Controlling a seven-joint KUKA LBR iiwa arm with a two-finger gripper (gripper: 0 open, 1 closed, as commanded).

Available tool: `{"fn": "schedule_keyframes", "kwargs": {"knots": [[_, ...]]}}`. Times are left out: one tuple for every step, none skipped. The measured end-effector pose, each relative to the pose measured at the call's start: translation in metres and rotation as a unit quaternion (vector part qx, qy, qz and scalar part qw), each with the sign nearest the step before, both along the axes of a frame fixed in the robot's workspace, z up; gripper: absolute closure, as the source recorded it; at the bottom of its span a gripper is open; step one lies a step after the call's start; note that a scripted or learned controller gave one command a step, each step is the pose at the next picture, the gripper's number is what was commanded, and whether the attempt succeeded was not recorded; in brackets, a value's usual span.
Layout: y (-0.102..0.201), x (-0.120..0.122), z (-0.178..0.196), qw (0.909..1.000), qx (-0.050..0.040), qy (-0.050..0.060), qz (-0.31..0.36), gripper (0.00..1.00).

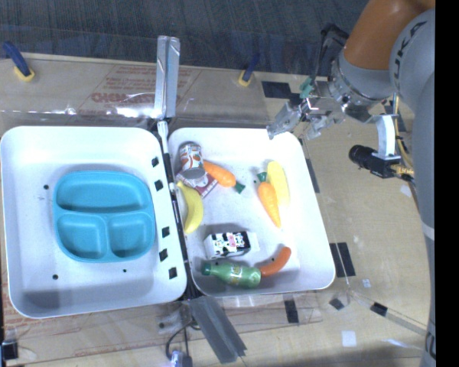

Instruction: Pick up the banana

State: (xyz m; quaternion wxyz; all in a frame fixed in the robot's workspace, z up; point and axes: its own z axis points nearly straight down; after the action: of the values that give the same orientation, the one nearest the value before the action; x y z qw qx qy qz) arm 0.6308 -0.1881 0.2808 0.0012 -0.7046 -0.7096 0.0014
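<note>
while the gripper hangs with fingers spread and nothing between them over the right bin's far right corner, the banana lies well apart against the bin's left wall, long axis running near-to-far.

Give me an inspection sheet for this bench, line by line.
Surface: two white bins, left bin, right bin, side by side.
Job's things: banana at right bin's left wall, untouched.
Clutter: blue tray in left bin; can, two carrots, lemon, carton, green bottle, sausage.
End effector: above right bin's far corner, holding nothing.
Cables: nothing seen.
Surroundings: blue clamps.
</note>
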Motion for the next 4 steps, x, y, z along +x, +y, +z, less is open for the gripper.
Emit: {"fn": "schedule_keyframes", "kwargs": {"knots": [[-0.021, 0.014, -0.108, 0.9993, 0.0004, 0.0, 0.036, 0.0], [-0.017, 0.009, -0.176, 0.9979, 0.0004, -0.009, 0.064, 0.0], [-0.015, 0.001, -0.177, 0.997, -0.0001, -0.013, 0.076, 0.0], [-0.011, -0.043, -0.182, 0.9959, 0.0044, -0.008, 0.09, 0.0]]}}
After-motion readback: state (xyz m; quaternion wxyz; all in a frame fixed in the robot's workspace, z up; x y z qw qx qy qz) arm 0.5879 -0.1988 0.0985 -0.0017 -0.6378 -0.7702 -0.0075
